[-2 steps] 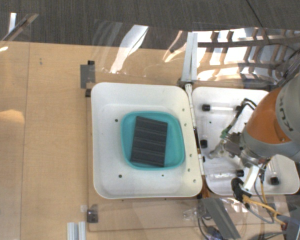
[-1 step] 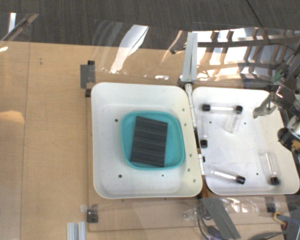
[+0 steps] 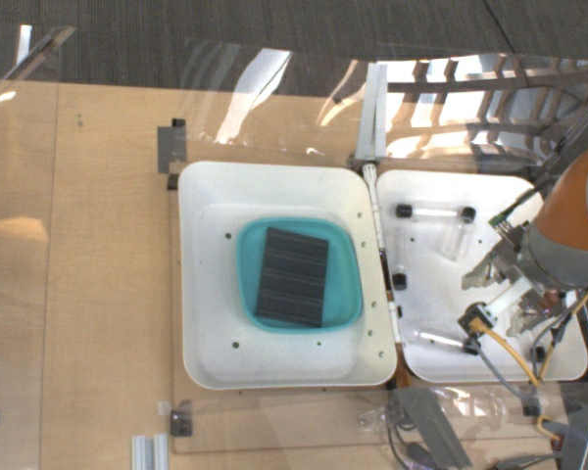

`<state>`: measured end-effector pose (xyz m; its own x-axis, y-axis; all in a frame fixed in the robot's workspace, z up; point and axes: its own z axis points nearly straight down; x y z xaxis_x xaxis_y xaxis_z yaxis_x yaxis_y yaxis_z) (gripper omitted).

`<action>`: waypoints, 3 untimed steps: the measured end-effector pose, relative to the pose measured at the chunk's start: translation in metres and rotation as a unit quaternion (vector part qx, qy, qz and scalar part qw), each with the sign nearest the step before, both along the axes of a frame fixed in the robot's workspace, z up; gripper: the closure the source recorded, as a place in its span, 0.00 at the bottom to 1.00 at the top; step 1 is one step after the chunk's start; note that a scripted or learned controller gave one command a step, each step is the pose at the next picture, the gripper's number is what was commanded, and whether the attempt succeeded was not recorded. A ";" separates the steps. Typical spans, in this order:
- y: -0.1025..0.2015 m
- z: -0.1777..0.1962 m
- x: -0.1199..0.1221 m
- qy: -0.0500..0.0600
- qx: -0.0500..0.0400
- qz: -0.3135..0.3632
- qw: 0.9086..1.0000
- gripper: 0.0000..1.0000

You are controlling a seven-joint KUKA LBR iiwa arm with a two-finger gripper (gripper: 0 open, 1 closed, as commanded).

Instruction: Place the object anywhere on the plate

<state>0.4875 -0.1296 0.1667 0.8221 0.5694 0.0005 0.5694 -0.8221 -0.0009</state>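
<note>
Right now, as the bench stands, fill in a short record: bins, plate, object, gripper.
plate: rounded square teal plate, centred in the shallow white left bin
object: dark grey ribbed rectangular block, lying flat on the plate
other bin: shallow white right bin, holds a clear tube with black ends
gripper: over the right bin, apart from the block

A clear, black-capped tube (image 3: 434, 211) lies in the right bin (image 3: 426, 302).
</note>
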 end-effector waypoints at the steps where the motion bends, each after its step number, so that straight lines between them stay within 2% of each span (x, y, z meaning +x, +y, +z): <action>1: 0.045 -0.043 0.000 0.001 0.001 -0.053 0.999 0.00; 2: -0.030 -0.058 0.001 -0.001 0.000 -0.003 1.000 0.00; 3: -0.072 0.176 0.002 -0.004 -0.002 -0.087 0.996 0.00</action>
<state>0.4892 -0.2016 0.3423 0.9084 0.4181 0.0059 0.4180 -0.9084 0.0071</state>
